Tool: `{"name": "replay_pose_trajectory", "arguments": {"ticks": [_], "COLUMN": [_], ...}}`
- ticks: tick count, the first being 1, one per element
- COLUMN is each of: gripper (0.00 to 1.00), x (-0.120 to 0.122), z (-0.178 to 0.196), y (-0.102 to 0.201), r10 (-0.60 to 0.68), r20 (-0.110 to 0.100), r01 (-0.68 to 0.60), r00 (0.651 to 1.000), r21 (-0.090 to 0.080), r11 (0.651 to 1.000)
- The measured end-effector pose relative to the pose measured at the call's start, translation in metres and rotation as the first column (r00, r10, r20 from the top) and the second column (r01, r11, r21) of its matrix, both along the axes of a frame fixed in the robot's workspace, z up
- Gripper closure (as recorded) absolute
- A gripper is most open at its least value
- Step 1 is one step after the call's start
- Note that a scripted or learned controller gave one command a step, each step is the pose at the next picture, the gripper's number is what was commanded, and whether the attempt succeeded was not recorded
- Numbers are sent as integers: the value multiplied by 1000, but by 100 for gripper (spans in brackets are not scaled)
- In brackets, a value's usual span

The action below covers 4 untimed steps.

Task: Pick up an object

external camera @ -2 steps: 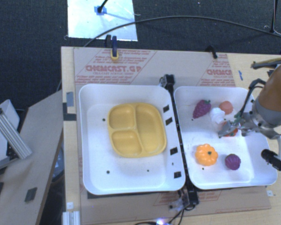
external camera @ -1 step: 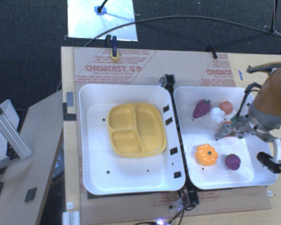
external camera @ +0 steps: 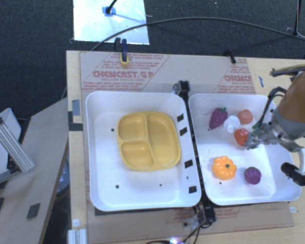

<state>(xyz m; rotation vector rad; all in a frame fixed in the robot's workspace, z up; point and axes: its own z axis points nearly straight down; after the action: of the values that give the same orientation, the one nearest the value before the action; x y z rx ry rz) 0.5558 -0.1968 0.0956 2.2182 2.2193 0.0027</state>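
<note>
Where gripper point(external camera: 252, 141) touches, glossy red fruit point(external camera: 241, 135) lies.

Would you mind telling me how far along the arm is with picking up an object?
Done: the gripper has reached the right bin, low beside the red toy. In hand: nothing visibly held. Left: grasp and lift; the orange pumpkin and purple ball lie untouched.

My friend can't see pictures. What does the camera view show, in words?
A robot arm's gripper reaches into the right bin beside a small red toy, among toy foods: an orange pumpkin and purple grapes. The left bin holds a yellow divided plate.
</note>
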Motion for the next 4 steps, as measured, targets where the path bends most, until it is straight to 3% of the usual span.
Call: {"name": "replay_pose_trajectory", "arguments": {"ticks": [2,3,4], "gripper": [100,100,100], "x": [4,5,-11], "z": [107,143,139], "y": [1,1,58], "r10": [5,5,9], "r20": [4,1,-3], "r01": [-5,-5,-9], "r00": [1000,1000,1000], "r21": [-1,0,3], "r11": [1000,1000,1000]}}
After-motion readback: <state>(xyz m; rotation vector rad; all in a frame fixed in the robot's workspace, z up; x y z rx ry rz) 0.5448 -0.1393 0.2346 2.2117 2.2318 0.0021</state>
